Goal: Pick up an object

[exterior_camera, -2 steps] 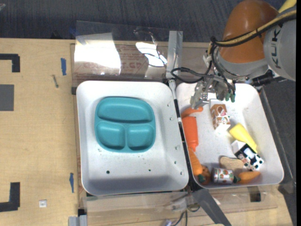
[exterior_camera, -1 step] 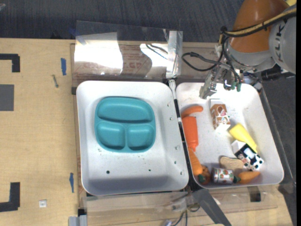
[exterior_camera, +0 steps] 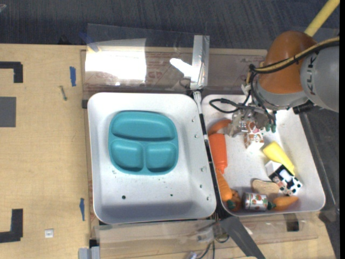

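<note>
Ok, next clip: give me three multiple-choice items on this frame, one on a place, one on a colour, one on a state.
1. Where does the teal tray lie?
A. left bin
B. right bin
C. on the bench

2. What colour is the long carrot-like toy along the right bin's left wall?
A. green
B. orange
C. blue

3. How does the tray lie?
A. flat, compartments up
B. on edge
C. upside down

Key: 1 A, it sits in the left bin. 2 B, its body is plainly orange. 3 A, its three compartments face the camera.
</note>
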Controlling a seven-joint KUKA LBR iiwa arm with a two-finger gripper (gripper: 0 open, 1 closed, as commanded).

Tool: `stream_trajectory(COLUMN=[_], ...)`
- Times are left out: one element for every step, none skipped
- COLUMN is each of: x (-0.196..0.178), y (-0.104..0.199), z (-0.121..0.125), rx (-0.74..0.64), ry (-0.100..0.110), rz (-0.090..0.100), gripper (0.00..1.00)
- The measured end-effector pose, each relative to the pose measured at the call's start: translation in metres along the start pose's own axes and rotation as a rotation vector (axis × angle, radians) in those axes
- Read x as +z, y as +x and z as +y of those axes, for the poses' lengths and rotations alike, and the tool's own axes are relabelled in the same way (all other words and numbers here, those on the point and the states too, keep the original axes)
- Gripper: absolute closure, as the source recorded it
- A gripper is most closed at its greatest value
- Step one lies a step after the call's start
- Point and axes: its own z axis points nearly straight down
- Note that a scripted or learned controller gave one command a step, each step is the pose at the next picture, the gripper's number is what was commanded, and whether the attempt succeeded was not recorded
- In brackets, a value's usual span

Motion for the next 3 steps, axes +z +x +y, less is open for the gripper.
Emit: stream_trajectory(x=[0.006,0.006,0.008], y=[0.11,0.108,0.017], z=[-0.022,-0.022,-0.016], rx=[-0.007,-0.007,0.109], ry=[0.001,0.001,0.0], rz=[0.002,-0.004,0.0], gripper=[1.0,0.0,0.0])
